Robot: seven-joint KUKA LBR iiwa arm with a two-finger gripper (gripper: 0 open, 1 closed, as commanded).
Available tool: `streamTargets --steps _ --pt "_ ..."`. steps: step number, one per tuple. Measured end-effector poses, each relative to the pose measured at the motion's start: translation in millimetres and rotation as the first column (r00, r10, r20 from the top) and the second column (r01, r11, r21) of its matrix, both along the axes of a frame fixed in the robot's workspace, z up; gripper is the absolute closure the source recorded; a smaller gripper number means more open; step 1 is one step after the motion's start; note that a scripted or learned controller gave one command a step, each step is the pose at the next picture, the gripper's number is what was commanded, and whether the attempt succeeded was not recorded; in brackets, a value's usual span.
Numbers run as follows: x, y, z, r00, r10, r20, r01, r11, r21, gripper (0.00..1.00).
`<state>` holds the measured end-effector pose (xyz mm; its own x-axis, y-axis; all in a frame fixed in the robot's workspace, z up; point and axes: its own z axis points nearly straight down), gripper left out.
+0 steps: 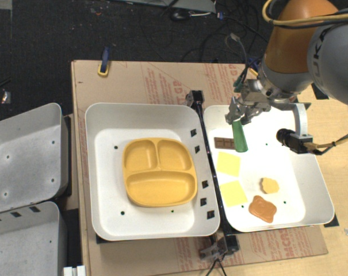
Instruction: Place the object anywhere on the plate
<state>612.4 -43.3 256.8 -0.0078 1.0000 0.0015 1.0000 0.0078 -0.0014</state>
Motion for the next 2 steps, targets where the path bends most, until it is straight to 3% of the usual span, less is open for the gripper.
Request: streamTargets --steps 2 --pt "-7 118 0 1.000 0.001 0.003 -0.001 1.000 0.000 1.00"
